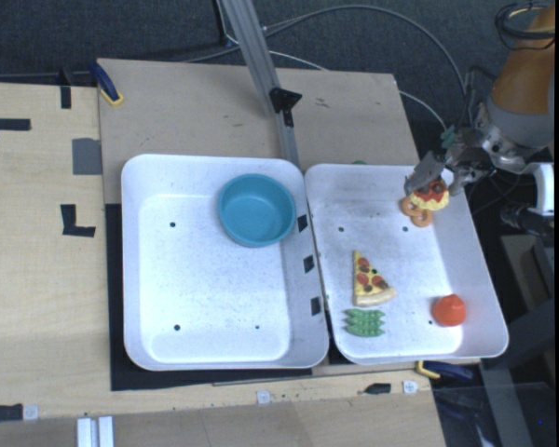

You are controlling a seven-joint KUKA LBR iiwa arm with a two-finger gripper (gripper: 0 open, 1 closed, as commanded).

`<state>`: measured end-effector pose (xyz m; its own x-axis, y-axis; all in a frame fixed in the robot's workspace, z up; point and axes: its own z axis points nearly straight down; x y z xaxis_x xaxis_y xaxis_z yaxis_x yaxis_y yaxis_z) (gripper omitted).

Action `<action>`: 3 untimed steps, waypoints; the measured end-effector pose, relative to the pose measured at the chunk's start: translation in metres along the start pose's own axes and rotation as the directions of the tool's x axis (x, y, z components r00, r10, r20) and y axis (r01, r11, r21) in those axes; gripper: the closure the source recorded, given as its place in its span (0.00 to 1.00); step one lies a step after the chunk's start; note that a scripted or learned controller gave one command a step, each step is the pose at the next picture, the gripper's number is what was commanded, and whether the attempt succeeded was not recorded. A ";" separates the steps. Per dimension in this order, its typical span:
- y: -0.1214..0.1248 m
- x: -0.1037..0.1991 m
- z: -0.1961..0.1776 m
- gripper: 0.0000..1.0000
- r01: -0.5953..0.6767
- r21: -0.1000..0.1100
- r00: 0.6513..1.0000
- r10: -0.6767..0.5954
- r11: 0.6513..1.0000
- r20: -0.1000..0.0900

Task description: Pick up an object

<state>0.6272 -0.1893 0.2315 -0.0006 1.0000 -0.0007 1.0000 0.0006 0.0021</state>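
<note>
We look down from one fixed camera set above the bench (214, 91), tilted at a slant so the far edge sits toward the top of the view. We stand far enough back to take in both the left bin (149, 250) and the right bin (466, 277) whole, side by side. The arm (522, 82) enters from our right.

I'm watching a pizza slice (371, 280) lying flat; a green pea pod (364, 321) is sitting just below it, an orange ball (449, 309) resting lower right.
</note>
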 end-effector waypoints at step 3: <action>-0.060 0.159 -0.004 1.00 0.002 0.002 1.000 -0.002 1.000 -0.002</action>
<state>0.5670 -0.0300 0.2355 -0.0030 1.0000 0.0009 1.0000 0.0030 0.0002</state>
